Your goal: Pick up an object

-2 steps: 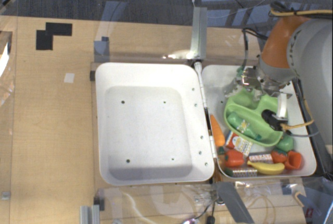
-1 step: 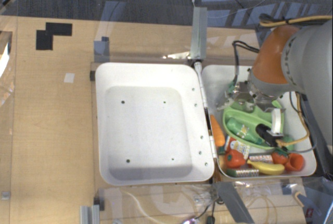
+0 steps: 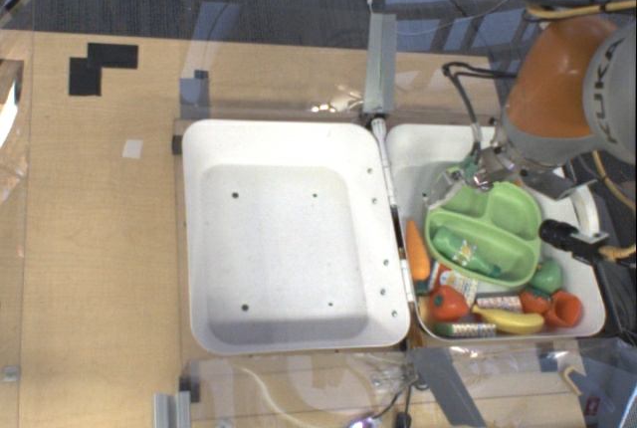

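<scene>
Yellow banana point(image 3: 510, 320) lies nearest the camera along the front wall of the right bin point(image 3: 418, 157), with a red tomato-like piece point(image 3: 447, 304) just to its left and an orange-red cup-shaped toy point(image 3: 564, 309) to its right. A small printed packet point(image 3: 496, 302) sits between them, touching the banana.

Behind these, a green divided tray point(image 3: 488, 235) rests tilted on top of the heap; a carrot point(image 3: 418, 250) lies against the bin's left wall, just beside the tray.

Further back, the gripper point(image 3: 485, 167) sits at the tray's far rim, apparently touching or very near it. State of the jaws: cannot tell, as the wrist and cabling hide them. Grey arm with orange band point(image 3: 557, 78) reaches in from the right, above the bin's rear corner.

Left bin point(image 3: 289, 142) sits beside the right one on the desk point(image 3: 90, 247); both share a middle edge.

Progress, judged: approach appears made and the likely target is the green tray, but nothing is visibly lifted. The tray looks supported by the toys under it. Remaining: confirm a grasp, then raise the object clear of the heap. The thin rim may slip.
</scene>
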Available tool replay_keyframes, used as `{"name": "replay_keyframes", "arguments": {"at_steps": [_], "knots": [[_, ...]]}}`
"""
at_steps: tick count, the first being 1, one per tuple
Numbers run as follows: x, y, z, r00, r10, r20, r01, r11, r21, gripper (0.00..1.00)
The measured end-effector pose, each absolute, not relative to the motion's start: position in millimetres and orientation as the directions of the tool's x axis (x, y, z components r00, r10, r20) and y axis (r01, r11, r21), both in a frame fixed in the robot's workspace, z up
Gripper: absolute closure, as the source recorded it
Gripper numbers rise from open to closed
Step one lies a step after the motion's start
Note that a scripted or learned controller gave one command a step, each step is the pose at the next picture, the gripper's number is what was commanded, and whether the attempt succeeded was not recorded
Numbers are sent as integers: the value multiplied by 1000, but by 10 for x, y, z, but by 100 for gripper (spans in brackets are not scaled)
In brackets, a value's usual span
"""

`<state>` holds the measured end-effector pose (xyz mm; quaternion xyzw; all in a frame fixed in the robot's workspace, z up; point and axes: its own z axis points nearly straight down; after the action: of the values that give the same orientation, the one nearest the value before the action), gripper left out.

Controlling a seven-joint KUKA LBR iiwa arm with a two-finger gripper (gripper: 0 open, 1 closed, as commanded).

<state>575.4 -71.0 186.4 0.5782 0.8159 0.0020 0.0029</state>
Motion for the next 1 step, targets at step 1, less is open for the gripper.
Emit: {"name": "replay_keyframes", "arguments": {"at_steps": [1], "knots": [[5596,-867,1013,-357,934,-9,934,358,17,0]]}}
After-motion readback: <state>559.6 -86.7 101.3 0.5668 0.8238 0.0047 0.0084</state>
